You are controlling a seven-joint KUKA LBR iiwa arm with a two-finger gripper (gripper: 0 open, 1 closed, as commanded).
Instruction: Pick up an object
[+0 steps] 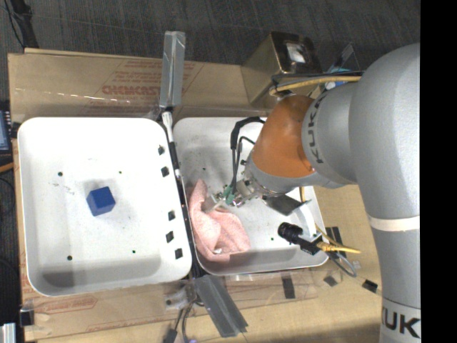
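Grasp step by my read: gripper is low in the right bin, right at the upper edge of the pink cloth, a soft crumpled heap just below and left of it. Can't tell how it's set. Next move needs a real pinch on a fold. Hard blue cube sits far off left, in the left bin

The arm is showing "KUKA" letters, partly cut; the cardboard is carrying red print, too faint for reading.
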